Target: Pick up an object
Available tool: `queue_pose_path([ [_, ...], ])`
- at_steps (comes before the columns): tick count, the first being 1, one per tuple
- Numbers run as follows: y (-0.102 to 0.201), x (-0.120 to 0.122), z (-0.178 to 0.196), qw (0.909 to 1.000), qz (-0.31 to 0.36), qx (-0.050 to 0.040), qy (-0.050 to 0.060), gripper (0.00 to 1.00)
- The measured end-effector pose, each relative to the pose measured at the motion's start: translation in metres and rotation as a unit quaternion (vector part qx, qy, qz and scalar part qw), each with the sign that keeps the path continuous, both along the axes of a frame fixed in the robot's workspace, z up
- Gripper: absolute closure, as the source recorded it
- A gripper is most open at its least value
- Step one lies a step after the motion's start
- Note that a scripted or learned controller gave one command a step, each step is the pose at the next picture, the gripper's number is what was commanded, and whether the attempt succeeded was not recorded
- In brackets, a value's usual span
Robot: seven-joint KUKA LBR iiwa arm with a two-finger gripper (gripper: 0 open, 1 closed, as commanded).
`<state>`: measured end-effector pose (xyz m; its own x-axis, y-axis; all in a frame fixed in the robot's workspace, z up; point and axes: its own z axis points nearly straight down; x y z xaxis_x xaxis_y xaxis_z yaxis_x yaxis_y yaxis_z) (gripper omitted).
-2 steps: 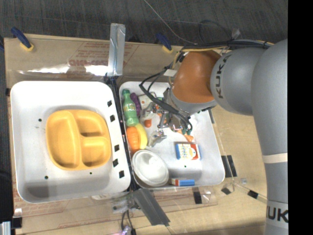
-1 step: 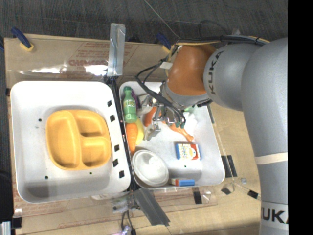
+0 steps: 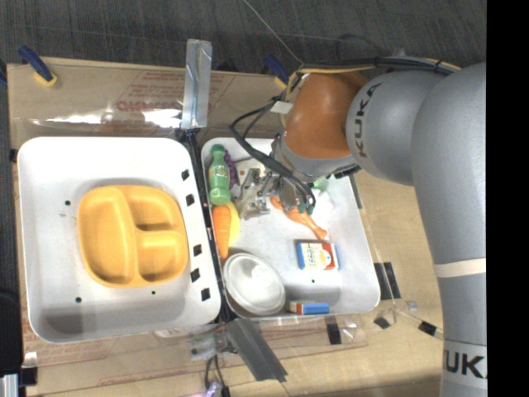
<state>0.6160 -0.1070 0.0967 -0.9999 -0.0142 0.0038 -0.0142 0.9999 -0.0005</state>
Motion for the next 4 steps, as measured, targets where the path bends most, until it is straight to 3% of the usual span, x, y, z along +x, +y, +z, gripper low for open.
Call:
queue_pose_path([
  [1,0.040,0.043,0.125,0.9952,-0.098,0.0000,-0.003,1.00],
  [2,-0.011,0.034,0.195,0.9783,-0.207,-0.0009,-0.002,1.00],
  [3,-0.009,0.035,0.202,0.9791,-0.204,-0.0015,0.000,1.00],
  [4,0.017,-0.009,0.080,0.9997,-0.026,0.0007,0.001,1.00],
])
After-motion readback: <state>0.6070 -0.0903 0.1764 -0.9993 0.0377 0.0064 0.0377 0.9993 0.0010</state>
